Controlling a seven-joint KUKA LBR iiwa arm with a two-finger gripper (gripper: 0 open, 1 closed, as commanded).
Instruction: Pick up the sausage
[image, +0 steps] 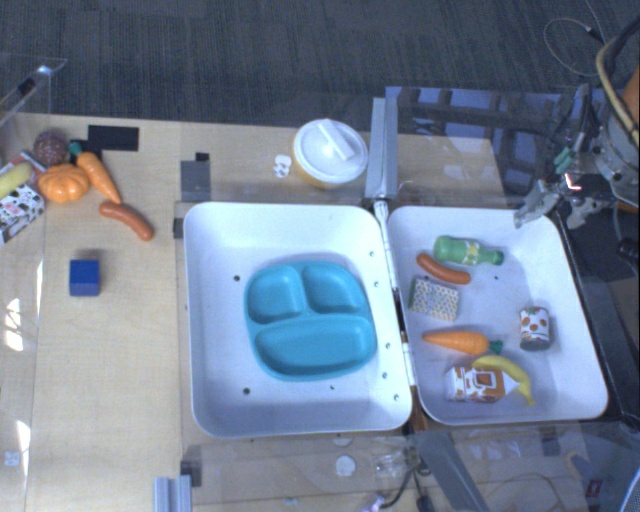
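A wooden counter (110, 400) carries two shallow white bins side by side. The left bin (215, 300) holds a blue divided tray (310, 320). The right bin (575, 330) holds the sausage (443, 269), lying near that bin's far left corner, just in front of a green bottle (467, 251). Closer to the bin's middle are a patterned sponge (435, 298) and a carrot (458, 342); a banana (507, 375) and a small carton (475, 384) sit by its near edge, and a little can (535, 328) by its right edge. The arm's hand (545, 200) hovers over the far right corner of the right bin, well apart from the sausage. Whether it is open or closed cannot be told, but nothing appears to be held. A second sausage (127, 220) lies at the counter's far left among other toy food. The pick looks not yet begun: reaching, gripping and lifting all remain.
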